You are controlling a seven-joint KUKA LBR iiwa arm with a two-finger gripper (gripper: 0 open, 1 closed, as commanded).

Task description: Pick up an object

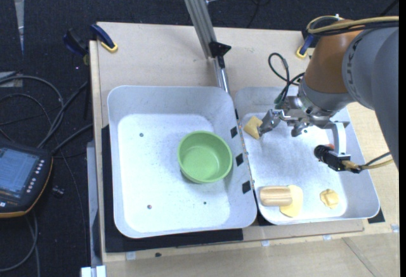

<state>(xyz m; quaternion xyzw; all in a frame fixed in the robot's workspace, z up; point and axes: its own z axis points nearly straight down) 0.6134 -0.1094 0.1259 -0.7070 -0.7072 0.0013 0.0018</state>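
On the dark floor at nine o'clock lies a handheld control pendant with a lit screen. The pale wooden table carries two shallow white bins side by side. At the table's ten o'clock corner sits a blue and yellow clamp. The left bin holds a green bowl, upright and slightly right of that bin's middle. A grey metal pole slants down from twelve o'clock to the seam between the bins.

The right bin holds three yellowish pieces. One small pale yellow block lies at its nine o'clock edge, just beside the seam. A tan, roll-shaped object lies at the bin's seven o'clock, touching a flat yellow piece at its lower right. A small yellow lump sits near five o'clock, apart from those.

The gripper hangs over the right bin's upper part, its fingers spread wide with nothing between them; the left fingertip is just beside the pale yellow block. The grey arm with its orange band reaches in from three o'clock.
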